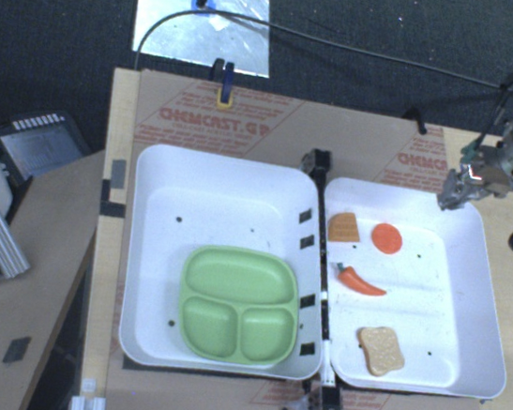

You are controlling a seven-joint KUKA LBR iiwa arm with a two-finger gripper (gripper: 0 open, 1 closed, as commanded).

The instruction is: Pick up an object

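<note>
Presently I count two white bins side by side on the bench: a left bin [160,186] and a right bin [470,305]. In the left bin I log one item, a green divided plate [238,303] with three compartments, lying toward the near right part of that bin, close to the divider between the bins.

In the right bin I count four items. One tan square cracker-like piece [344,227] lies at the far left, just beside one flat orange-red disc [386,238]; the two are apart, not touching. One orange-red pepper-shaped piece [359,281] lies nearer, beside the divider. One piece shaped like a bread slice [381,350] lies nearest the front edge, well apart from the other three.

One arm enters from the right. Its gripper [454,194] sits over the far right corner of the right bin, at the rim, well apart from all four items. Nothing shows between its fingers; whether they stand wide or narrow I cannot tell at this resolution.
</note>
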